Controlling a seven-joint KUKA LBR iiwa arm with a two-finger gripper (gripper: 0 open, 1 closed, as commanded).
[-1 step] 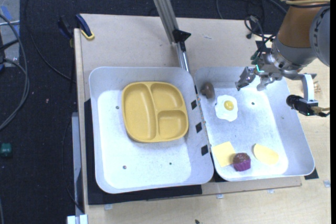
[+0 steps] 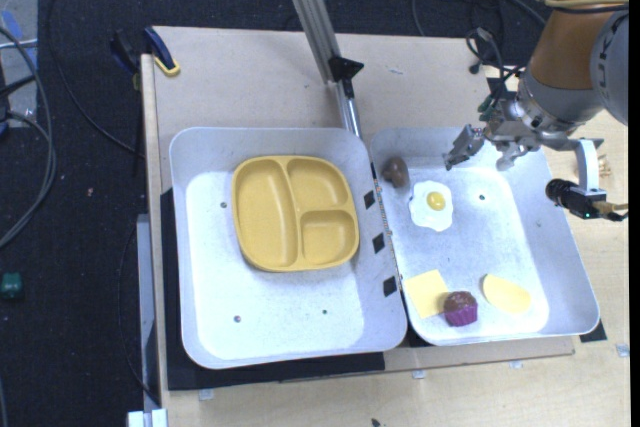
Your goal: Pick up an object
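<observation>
Camera view had your arm point(image 2: 580, 35) coming in from the upper right of the frame, grey with that orange band, and the gripper point(image 2: 487, 153) hung over the upper part of the right bin point(image 2: 560, 255). You could see the two fingers spread apart, one toward the left point(image 2: 462, 149) and one a bit right of it point(image 2: 510, 155), with nothing between them, so the hand was released and not carrying anything.

Stuff in the right bin, for you to pick from: a fried egg point(image 2: 432, 206) sat in the upper middle of that bin, below and left of the gripper, near it but not touching. A small brown lump point(image 2: 396, 172) lay up by the bin's upper left corner, just beside the egg's upper left. Down at the lower end you had a yellow square slice point(image 2: 426, 293) with a purple piece point(image 2: 460, 308) right against its lower right side, and a yellow rounded piece point(image 2: 506, 294) a little further right, apart from the purple one.

The left bin point(image 2: 200, 315) held a yellow divided tray point(image 2: 295, 213), three compartments, sitting in the upper middle of that bin. A grey metal pole point(image 2: 310, 0) ran down from the top of the frame to the gap between the bins.
</observation>
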